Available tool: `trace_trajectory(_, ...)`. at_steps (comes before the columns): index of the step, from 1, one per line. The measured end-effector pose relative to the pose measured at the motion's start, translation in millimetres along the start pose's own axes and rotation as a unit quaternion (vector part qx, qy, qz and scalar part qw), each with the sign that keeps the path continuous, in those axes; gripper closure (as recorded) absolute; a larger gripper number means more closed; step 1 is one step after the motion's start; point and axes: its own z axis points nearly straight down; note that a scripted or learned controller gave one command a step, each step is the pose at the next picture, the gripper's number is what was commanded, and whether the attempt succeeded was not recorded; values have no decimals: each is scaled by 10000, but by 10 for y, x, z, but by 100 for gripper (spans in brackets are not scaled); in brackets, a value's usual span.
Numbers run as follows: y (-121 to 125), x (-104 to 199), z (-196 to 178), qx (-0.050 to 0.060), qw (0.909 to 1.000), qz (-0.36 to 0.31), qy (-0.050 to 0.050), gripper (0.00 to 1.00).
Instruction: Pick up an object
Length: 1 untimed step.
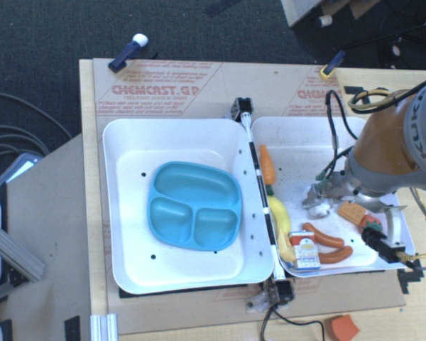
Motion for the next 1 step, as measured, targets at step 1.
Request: trace_trajectory(1,174,535,-1200,31,10000,-13,9,100)
